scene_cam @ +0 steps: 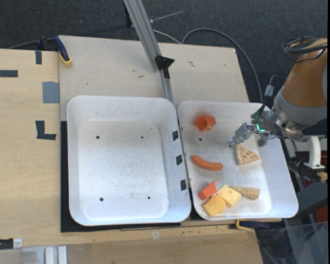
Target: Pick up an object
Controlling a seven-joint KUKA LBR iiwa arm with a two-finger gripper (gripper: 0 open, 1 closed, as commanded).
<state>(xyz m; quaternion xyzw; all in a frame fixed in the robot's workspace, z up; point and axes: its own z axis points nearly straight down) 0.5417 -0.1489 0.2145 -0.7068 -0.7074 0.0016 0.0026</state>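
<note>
The right bin holds several toy food pieces. An orange-red block lies near its back and a red-orange sausage in the middle. A tan waffle-textured wedge lies to the right. At the front are a small red piece, two yellow cheese chunks and a tan cone-shaped piece. My gripper hangs just above the back edge of the waffle wedge. It is open, one finger to each side, with nothing between them.
The left bin stands beside the right one, with black clips on their shared rims. A slanted metal pole crosses behind the bins. A cable loops over the bench at the back right.
</note>
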